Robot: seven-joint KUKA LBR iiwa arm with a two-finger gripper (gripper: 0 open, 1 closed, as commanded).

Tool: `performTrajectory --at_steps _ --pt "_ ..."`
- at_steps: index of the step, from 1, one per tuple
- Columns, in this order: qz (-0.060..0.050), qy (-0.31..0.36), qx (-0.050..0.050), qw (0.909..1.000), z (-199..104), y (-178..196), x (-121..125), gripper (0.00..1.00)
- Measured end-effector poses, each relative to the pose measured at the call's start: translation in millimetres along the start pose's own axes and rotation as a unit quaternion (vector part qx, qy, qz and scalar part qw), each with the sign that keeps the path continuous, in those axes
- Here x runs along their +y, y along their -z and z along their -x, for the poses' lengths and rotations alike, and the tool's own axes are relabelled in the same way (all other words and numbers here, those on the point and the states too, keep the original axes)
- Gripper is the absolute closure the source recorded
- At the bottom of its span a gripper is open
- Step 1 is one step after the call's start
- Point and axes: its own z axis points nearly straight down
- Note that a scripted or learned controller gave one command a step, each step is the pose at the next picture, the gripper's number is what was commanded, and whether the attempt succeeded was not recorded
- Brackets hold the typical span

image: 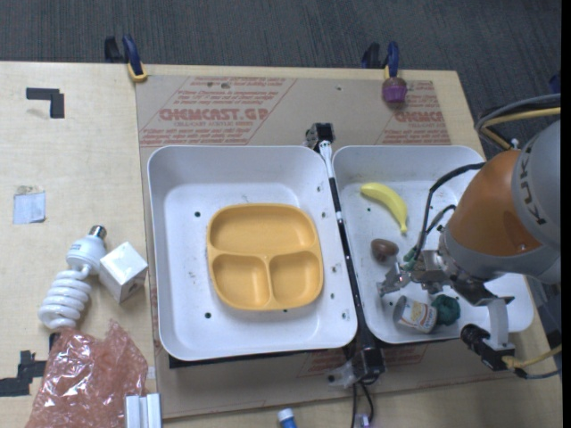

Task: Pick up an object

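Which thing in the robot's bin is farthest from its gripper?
The yellow banana, lying near the bin's far wall. The brown lump and the small jar sit much closer.

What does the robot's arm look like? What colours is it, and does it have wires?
The arm is round and chunky, grey with a big shiny orange band and part of some dark lettering on the grey. Thin black and yellow cables loop around it. Its end effector is small, made of grey and silver metal parts with little wires.

Hovering low over right bin (419, 163): gripper (412, 285), beside small jar (416, 315) and brown lump (384, 250). Banana (386, 202) farther back. Yellow divided tray (265, 256) in left bin (178, 239).
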Motion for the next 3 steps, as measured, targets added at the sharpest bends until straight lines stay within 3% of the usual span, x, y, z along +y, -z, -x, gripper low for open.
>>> performTrajectory --at_steps 1,2,3 --pt "0.001 0.000 0.000 1.0000 0.4 9.8 1.2 1.00" --pt "0.001 0.000 0.000 1.0000 0.4 9.8 1.3 0.00" --pt "-0.001 0.000 0.000 1.0000 -5.9 -3.4 -1.1 0.00"
